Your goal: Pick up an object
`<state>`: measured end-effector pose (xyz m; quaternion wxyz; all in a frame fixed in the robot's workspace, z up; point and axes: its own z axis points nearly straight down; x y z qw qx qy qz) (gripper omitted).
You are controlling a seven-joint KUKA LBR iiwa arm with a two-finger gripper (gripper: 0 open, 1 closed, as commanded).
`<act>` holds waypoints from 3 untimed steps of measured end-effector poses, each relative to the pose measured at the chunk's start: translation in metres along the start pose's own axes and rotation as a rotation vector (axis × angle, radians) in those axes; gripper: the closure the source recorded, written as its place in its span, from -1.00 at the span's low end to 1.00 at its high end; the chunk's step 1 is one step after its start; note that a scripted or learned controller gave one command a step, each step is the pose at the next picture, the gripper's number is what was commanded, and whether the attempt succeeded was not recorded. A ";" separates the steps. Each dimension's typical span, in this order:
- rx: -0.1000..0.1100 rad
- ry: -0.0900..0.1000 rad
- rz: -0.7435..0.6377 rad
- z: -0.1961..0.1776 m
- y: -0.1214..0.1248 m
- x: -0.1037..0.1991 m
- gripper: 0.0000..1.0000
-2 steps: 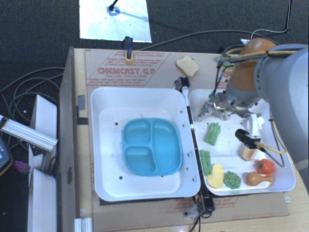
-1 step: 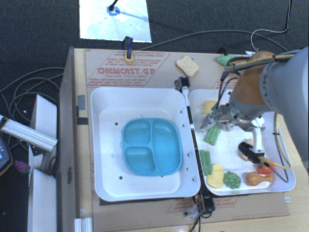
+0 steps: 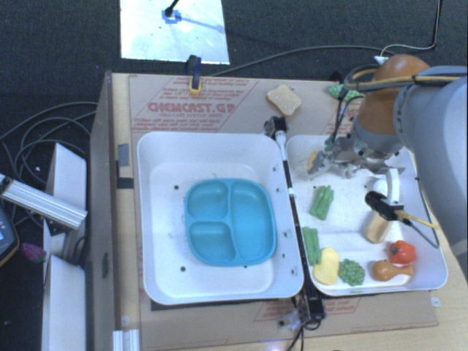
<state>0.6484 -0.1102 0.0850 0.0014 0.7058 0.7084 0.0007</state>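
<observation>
A green pod (image 3: 321, 202), the loose object lying nearest the gripper (image 3: 336, 165), is resting on the floor of the right-hand bin (image 3: 345, 225). It is in the bin's left half, roughly midway between the far and near walls. Every other place here is being given against that same bin.

A second green pod (image 3: 311, 244) is lying along the bin's left wall, nearer the camera. A row of pieces is sitting along the bin's near wall. A yellow piece (image 3: 327, 266) is touching the second pod's near end, and a knobbly green piece (image 3: 352, 272) is sitting just beside it. An orange-brown piece (image 3: 387, 270) is lying further toward the near right corner. A red tomato (image 3: 401, 251) is sitting just behind the orange-brown piece. A tan cylinder (image 3: 377, 229) is leaning just beside the tomato, further into the bin.

The gripper is hanging low over the bin's far left part, and the grey arm (image 3: 431, 123) is reaching in across the bin's far right corner. I cannot tell whether its grip is spread or closed (the wrist is covering much of it from this slant).

Outside the bin, a tan bread slice (image 3: 284, 99) is lying on the tabletop (image 3: 241, 101) beyond the far left corner. Just beside the bin's left wall, the other bin (image 3: 168, 196) is holding a blue divided plate (image 3: 230, 221).
</observation>
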 end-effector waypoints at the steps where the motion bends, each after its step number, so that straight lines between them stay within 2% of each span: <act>1: 0.002 0.001 0.002 0.001 -0.065 0.024 -1.00; 2: 0.000 0.001 0.001 -0.010 -0.064 0.024 1.00; 3: -0.001 0.002 -0.001 -0.101 -0.050 0.092 1.00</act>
